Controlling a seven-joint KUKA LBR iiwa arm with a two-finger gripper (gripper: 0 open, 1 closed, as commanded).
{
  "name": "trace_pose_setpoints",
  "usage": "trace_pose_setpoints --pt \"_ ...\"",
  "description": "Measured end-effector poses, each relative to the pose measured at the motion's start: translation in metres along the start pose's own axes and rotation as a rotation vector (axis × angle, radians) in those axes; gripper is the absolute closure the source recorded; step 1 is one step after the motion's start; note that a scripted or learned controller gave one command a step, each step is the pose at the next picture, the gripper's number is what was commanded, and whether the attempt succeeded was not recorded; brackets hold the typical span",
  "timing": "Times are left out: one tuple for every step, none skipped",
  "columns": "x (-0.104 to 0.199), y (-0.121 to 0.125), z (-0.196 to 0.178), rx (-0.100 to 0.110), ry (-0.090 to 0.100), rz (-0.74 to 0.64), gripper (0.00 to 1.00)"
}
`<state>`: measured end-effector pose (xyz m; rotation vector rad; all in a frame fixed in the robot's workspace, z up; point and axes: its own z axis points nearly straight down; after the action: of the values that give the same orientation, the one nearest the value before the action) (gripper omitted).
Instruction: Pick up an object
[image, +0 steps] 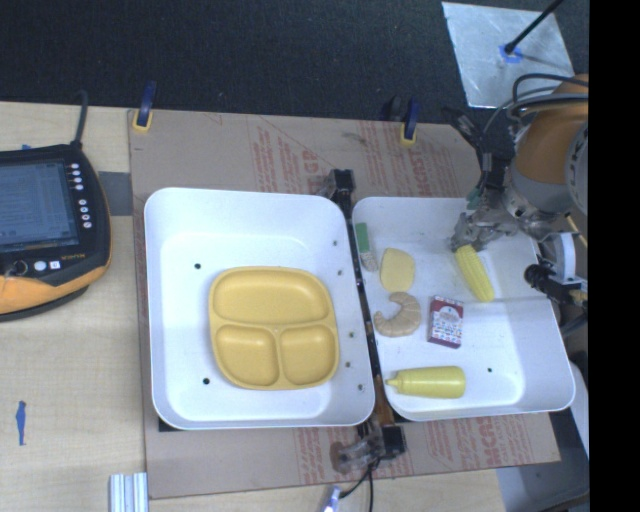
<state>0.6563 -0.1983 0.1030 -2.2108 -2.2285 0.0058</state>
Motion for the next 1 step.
trace_pose_setpoints --pt "0.0576 0.0004 -0.0191 0.0 0.001 0.001 1.0"
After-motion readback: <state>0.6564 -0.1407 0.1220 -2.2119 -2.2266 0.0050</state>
